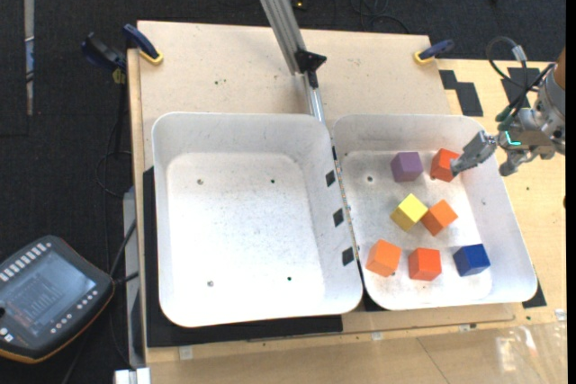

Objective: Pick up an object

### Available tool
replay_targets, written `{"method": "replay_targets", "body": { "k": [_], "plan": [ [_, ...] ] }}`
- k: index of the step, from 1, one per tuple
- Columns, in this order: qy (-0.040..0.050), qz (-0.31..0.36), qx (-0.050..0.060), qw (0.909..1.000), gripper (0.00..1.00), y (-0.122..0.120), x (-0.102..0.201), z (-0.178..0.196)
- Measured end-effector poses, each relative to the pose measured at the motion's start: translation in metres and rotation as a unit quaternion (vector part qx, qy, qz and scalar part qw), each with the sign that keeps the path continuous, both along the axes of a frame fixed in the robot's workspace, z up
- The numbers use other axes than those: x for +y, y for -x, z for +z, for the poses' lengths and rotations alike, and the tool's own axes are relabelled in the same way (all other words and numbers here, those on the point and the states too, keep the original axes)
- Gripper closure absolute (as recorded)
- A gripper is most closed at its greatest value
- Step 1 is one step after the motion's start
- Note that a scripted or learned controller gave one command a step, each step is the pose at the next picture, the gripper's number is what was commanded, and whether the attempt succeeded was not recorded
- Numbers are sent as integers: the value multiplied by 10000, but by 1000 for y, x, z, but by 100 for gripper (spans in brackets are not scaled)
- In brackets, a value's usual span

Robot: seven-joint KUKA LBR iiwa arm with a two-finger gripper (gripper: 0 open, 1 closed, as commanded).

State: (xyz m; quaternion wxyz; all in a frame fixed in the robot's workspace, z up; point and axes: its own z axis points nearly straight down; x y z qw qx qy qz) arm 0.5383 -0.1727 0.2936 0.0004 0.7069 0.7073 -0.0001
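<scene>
— Okay, camera view first, what do we log in the right bin (pixel 504 220)?

— We count seven cubes, all about one size, matte, clean edges. One purple cube (pixel 407 165) near the far side, one red-orange cube (pixel 442 165) just beside it on the right. One yellow cube (pixel 409 211) mid-bin, touching or nearly touching an orange cube (pixel 440 217). Along the near side we have another orange cube (pixel 384 257), a red cube (pixel 425 264) and one blue cube (pixel 471 259).

— So we tally by colour: one purple, one yellow, one blue, two orange, two reddish?

— Yes, that's our count. The left bin (pixel 171 193) sits just beside the right one, walls touching.

— And the gripper (pixel 493 156)?

— We see it at the right bin's far right rim, fingers spread apart. One finger (pixel 472 155) lies tilted, its tip against the red-orange cube's right side; the other is out past the rim. We see nothing between them.

— Anything else to note?

— One grey pendant (pixel 45 297) off the bench at lower left, two clamps (pixel 142 43) on the board's far corners.
</scene>
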Motion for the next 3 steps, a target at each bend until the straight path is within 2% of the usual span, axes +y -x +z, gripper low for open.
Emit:
{"method": "replay_targets", "body": {
  "k": [2, 3],
  "plan": [
    [-10, -10, 28, 10000, 0, 16, 10, -109],
    [-10, -4, 23, 10000, 0, 12, 17, -156]
  ]
}}
